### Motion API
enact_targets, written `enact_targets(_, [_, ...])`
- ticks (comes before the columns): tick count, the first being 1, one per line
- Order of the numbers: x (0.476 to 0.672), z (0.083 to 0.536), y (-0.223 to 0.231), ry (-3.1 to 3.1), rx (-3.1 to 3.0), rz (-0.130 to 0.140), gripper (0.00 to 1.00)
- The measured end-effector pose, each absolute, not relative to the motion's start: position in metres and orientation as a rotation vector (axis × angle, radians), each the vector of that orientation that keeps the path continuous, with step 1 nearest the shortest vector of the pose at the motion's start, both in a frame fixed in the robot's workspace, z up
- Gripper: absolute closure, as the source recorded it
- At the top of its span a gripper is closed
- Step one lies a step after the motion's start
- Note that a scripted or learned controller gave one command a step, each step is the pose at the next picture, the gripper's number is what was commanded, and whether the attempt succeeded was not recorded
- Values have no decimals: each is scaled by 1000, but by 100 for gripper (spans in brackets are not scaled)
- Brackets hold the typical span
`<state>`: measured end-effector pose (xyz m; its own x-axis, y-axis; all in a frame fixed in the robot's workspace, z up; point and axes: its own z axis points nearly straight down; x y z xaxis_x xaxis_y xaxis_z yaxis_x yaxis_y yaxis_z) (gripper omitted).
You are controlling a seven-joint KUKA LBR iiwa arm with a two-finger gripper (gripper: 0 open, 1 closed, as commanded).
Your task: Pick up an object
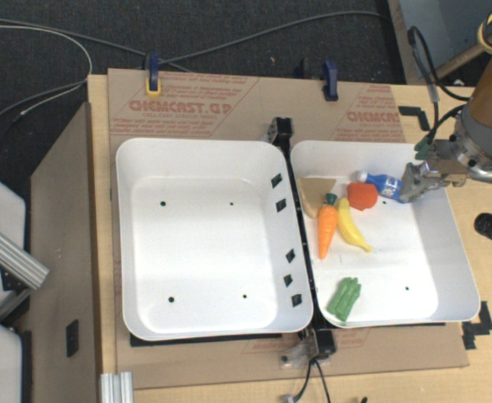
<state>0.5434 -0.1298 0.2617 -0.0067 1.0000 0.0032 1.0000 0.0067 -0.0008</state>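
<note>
Blue bottle half behind claw

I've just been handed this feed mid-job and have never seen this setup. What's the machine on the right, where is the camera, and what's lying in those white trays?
One fixed camera looks down at a slant on a bench with two shallow white bins. The machine reaching in from the right is a robot arm; its hand sits low over the right bin, beside a blue and white bottle. Whether the hand grips anything is not clear from here. Also in that bin: a red-orange round piece, an orange carrot, a yellow banana and a green vegetable near the front edge. The left bin lies alongside.
</note>
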Motion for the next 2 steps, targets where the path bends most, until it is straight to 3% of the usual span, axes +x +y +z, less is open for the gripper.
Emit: enact_targets(2, [531,256,-41,-2224,-2214,0,100])
